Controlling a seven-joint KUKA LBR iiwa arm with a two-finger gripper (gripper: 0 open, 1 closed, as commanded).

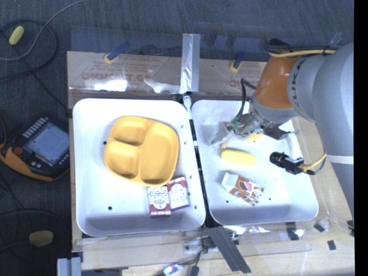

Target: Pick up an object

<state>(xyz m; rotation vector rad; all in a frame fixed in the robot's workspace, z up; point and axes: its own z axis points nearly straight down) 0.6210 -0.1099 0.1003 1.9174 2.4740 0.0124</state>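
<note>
Two white bins sit side by side, and the yellow divided plate (142, 148) in the left bin (92, 211) serves as the marker for everything else. One plate, three compartments. Just below it, touching its lower edge, lie two small red-and-white cartons (168, 198) side by side. Across the divider to the plate's right, in the right bin (299, 203), lie one yellow banana-like piece (238, 157) and, lower, one flat red-and-white packet (242, 188). The gripper (233, 127) hangs right of the plate, just above the yellow piece, holding nothing visible; its state I cannot tell
</note>
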